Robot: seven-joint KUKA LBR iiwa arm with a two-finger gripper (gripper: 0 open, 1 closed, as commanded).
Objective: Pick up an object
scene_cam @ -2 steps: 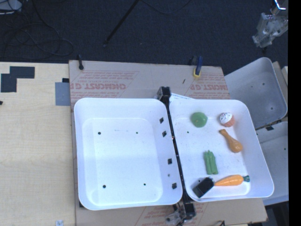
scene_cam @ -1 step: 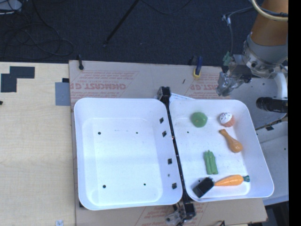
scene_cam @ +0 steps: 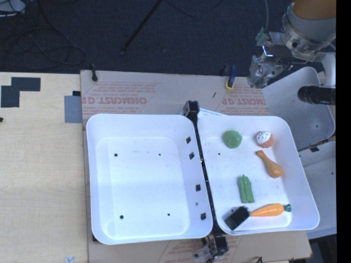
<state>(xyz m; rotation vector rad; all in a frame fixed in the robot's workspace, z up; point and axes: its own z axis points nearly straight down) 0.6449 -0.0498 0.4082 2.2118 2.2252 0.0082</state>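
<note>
In the right bin [scene_cam: 307, 201] lie six small things. Near its far wall sits a round green ball [scene_cam: 232, 139]. Just to the right of it is a little white and orange egg shape [scene_cam: 264, 138]. Below that lies a tan toy [scene_cam: 269, 164] that looks like a small club, tilted with its fat end toward the near side. Near the middle of the bin is a green bean pod [scene_cam: 245, 189], lying almost straight up and down in the view. By the near wall an orange carrot [scene_cam: 267, 210] lies on its side with its green top pointing right. A black block [scene_cam: 237, 218] touches the carrot's thin end, close to the bin's near left corner.

The left bin [scene_cam: 98, 147] sits right beside it, and the two touch along a black clip strip.

The gripper [scene_cam: 261, 74] hangs high up past the far edge of the right bin, well apart from all the toys. It is over the brown board, not over the bin. It is too small and dark to tell how it stands, and I see nothing in it.
</note>
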